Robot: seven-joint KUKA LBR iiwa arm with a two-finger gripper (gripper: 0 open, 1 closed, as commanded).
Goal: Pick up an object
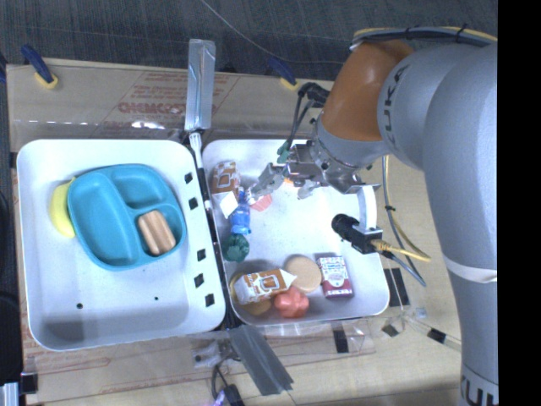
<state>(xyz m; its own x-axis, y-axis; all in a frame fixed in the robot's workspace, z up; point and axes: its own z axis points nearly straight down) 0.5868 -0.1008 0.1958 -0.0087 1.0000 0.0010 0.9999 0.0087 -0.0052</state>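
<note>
Hand [269,178] over right bin [372,299], upper left; grip state cannot be told. Blue bottle [240,219] lies just below-left of hand, long axis roughly vertical, near the bin's left wall.

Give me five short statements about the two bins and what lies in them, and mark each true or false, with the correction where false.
1. The blue tray lies in the left bin. True.
2. A hot dog sits in one compartment of the blue tray. True.
3. The red carton lies in the left bin. False: it lies in the right bin, near its lower right corner.
4. The gripper hangs over the left bin. False: it is over the upper part of the right bin, near the blue bottle.
5. A yellow object shows past the left edge of the blue tray. True.
</note>
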